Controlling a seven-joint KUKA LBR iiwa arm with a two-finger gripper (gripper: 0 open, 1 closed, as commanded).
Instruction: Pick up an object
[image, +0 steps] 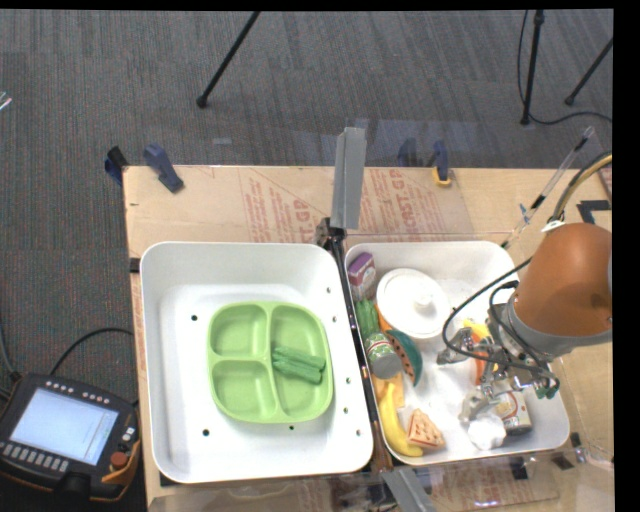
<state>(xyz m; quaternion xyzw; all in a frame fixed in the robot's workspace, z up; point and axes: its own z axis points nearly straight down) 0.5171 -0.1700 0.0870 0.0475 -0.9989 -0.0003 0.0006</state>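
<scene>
Lower right of frame: end effector (497, 392) low inside right bin (470, 255), near its front right corner, poised over loose items; placement suggests grasp attempt in progress. Whether it is released or clenched: cannot tell.
Candidate objects crowd right bin: white lump (487, 432) just beside end effector, pizza slice toy (424, 431), banana (392, 415), white lidded bowl (414, 303) further back.
Centre left: left bin (170, 300) holds green divided plate (270, 362) with green pod (298, 363) across divider.
Far: cardboard-covered counter (240, 205).
</scene>
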